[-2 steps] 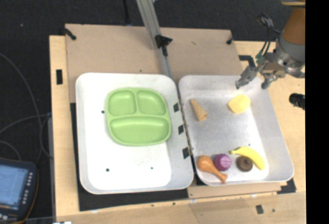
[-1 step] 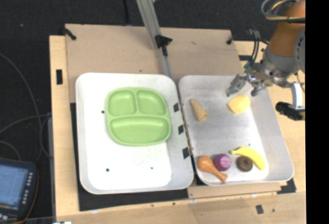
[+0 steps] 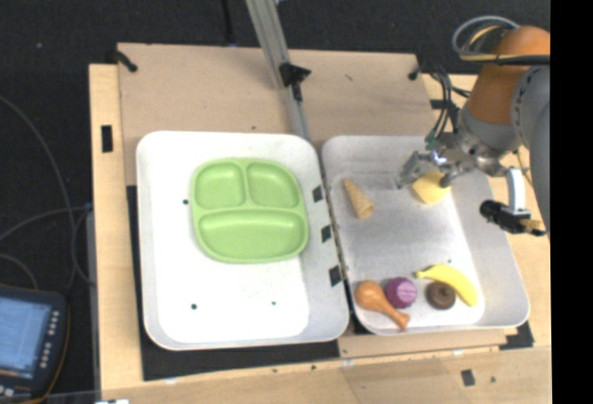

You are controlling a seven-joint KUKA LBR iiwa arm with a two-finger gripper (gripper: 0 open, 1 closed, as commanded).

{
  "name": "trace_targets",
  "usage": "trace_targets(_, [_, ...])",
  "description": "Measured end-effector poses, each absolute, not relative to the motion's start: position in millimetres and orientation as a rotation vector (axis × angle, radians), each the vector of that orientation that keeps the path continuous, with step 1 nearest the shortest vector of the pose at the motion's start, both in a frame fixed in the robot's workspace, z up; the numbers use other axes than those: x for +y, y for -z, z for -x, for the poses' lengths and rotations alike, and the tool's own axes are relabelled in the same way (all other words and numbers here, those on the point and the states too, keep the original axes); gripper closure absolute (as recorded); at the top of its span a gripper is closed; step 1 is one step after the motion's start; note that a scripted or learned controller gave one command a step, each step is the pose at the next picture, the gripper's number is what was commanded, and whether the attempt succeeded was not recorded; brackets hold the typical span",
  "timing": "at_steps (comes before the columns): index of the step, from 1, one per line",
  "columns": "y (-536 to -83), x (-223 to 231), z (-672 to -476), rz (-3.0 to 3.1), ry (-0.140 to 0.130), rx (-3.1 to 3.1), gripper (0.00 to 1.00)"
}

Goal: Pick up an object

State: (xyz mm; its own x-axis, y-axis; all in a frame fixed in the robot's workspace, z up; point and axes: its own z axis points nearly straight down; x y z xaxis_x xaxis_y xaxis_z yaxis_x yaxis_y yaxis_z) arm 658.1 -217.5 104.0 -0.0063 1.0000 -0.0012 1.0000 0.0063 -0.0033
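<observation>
grey arm with orange band [image 3: 508, 69] reaches in from the right over the right bin [image 3: 398, 235]. its jaws [image 3: 431, 172] sit low in the upper right part of that bin, right at a pale yellow object [image 3: 432, 191]. the fingers look spread with the yellow object just under and between them, touching or nearly so, but the view is too small and dark there; cannot tell if the jaws are clenched on it or released.

right bin contents: a tan cone-shaped piece [image 3: 359, 198] lies tilted near the left wall, well apart from the jaws. along the bottom edge sit an orange pear-shaped piece [image 3: 378, 299], a purple round piece [image 3: 401, 291] touching it, a dark brown ring like a doughnut [image 3: 442, 296], and a yellow banana [image 3: 451, 283] curving just above and beside the ring.

left bin [image 3: 167, 300] holds a green divided plate [image 3: 249, 211] with three compartments, sitting in the upper middle of the bin.

both bins rest side by side on the tan table [image 3: 204, 87]. a metal pole [image 3: 264, 18] slants up from the table's back edge between the bins. a small screen device [image 3: 28, 337] lies on the dark floor at lower left.
</observation>
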Motion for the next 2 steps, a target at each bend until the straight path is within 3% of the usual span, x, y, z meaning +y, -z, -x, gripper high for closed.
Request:
trace_targets(1, [-120, -219, -659.7, 2.216, -0.002, -2.235, 1.0])
trace_targets(2, [-179, -225, -669.8, 2.22, 0.005, -2.235, 1.0])
